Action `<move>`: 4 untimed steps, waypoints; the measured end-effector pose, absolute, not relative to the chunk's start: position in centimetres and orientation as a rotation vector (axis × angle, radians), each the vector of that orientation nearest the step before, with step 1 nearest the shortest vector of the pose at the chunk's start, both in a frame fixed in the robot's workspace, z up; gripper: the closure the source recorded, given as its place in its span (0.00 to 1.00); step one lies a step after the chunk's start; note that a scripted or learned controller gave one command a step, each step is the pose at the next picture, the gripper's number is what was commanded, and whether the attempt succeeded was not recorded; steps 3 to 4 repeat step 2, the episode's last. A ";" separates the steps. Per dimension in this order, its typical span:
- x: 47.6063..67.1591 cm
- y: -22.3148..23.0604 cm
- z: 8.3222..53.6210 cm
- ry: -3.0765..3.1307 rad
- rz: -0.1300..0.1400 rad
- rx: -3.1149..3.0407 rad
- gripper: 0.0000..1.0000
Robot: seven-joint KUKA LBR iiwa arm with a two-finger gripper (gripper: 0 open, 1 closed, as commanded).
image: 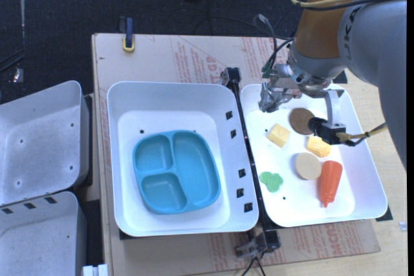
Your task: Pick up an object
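My gripper (270,102) hangs over the far left part of the right bin (362,203), just above and behind a pale yellow cheese block (279,135). Nothing shows between its fingers. Further right lie a brown round cookie (301,120), a yellow corn-like piece (318,147), a beige round disc (308,166) and an orange carrot (329,181). A green broccoli-like piece (272,181) rests near the bin's left wall.
The left bin (123,106) holds a blue divided plate (175,170). A black divider with clips (240,139) runs between the bins. A yellow-and-blue clamp (129,35) sits at the bench's far left corner. White lids (39,139) lie left of the bench.
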State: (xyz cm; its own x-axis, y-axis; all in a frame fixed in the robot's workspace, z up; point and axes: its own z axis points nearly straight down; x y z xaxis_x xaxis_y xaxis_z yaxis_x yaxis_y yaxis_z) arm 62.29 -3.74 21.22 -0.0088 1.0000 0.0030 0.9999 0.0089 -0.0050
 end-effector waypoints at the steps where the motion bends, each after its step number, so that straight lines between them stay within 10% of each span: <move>1: 62.5 1.8 20.3 -2.227 0.004 -2.208 1.00; 4: 63.1 6.3 20.4 -2.228 0.002 -2.210 1.00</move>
